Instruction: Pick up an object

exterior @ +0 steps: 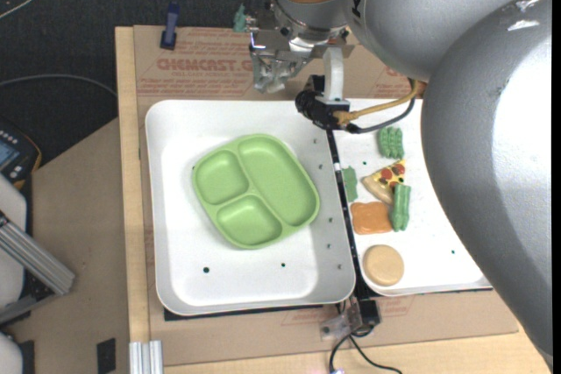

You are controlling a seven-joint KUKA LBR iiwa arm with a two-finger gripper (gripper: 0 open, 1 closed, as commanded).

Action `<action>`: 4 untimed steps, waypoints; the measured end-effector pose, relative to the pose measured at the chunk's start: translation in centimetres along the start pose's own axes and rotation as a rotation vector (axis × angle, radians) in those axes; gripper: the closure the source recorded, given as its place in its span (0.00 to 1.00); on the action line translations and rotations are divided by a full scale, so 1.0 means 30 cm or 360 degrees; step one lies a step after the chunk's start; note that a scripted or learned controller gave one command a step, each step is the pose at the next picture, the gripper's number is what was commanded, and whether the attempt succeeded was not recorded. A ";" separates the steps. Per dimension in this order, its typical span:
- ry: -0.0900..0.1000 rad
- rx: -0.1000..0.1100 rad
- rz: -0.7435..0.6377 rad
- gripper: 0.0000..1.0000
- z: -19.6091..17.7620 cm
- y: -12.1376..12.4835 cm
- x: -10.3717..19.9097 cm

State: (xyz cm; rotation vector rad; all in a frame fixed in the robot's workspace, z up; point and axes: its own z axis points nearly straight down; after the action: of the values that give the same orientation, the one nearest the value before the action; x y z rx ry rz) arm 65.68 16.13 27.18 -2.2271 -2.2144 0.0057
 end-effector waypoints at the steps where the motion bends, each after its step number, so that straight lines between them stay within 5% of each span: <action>1: 0.0005 -0.0007 -0.0018 1.00 0.116 0.030 0.216; 2: 0.0013 -0.0039 -0.0013 1.00 -0.695 0.003 0.210; 3: -0.0001 0.0006 -0.0004 1.00 -0.375 0.020 0.130; 4: -0.0003 0.0015 -0.0007 1.00 0.021 0.025 0.146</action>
State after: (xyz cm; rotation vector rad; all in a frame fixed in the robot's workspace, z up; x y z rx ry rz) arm 66.46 20.52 26.55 -2.2180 -2.2156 0.0182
